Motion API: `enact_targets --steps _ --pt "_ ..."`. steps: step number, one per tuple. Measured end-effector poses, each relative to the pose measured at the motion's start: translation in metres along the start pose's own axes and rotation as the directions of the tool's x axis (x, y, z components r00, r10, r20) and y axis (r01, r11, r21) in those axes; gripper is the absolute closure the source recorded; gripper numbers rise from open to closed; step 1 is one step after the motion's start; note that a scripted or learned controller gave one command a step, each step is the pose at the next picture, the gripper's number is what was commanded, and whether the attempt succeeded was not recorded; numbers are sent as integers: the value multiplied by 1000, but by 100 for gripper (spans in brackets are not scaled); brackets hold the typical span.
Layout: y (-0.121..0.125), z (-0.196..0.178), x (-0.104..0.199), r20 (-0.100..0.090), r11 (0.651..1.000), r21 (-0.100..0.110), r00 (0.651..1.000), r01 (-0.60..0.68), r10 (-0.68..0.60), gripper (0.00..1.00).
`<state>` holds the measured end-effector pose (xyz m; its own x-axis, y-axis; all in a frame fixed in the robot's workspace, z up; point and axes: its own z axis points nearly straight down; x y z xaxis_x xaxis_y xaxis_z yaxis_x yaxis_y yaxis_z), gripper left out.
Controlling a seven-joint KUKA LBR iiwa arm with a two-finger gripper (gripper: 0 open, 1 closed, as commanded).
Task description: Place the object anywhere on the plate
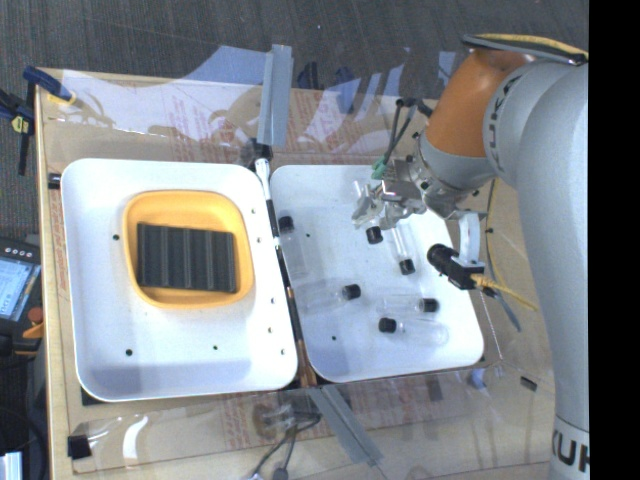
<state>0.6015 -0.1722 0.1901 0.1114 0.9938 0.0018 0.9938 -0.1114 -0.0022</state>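
The gripper (385,200) is seen low over the far part of the right bin (455,353) — whether open or clenched can't be told. Small clear vials (400,236) w/ black caps lie scattered there. Pick step judged in hand; next, one vial must be carried left to the yellow plate (185,213).

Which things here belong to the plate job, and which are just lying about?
Job:
- yellow plate, left bin
- clear vials with black caps, e.g., right bin
- gripper

Lying about:
- blue-handled tool
- handheld screen
- clear tape
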Motion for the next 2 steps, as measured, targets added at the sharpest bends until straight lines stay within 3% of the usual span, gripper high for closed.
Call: enact_targets --steps 1,2 --pt "-7 -63 34 1 999 0 999 40 -40 100" --pt "10 -62 60 3 949 -2 949 317 -317 100"
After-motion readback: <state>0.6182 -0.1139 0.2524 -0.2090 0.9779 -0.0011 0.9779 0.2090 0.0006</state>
